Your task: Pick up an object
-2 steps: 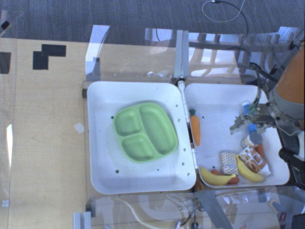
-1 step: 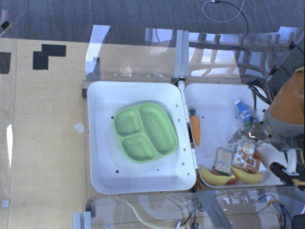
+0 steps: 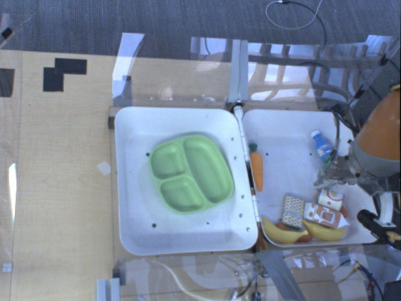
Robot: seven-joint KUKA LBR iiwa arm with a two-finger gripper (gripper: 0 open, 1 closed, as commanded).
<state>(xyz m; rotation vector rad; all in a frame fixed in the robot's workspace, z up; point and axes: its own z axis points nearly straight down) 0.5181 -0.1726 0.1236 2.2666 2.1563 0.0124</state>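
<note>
Partly cut off at right, the arm hides its hand (image 3: 338, 179); we cannot tell its state. Below us, a tan bench (image 3: 56, 168) carries two white bins before grey carpet (image 3: 156, 11). Just beneath the hand, a small carton (image 3: 331, 199) lies in the right bin (image 3: 282, 130), beside bananas (image 3: 282, 232).

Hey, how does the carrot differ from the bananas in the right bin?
The carrot is orange with a green top; the bananas are yellow. The carrot is straight and lies along the bin's left wall; the bananas curve along its near edge. The carrot lies alone; a small patterned packet overlaps the bananas. Both share the right bin.
</note>
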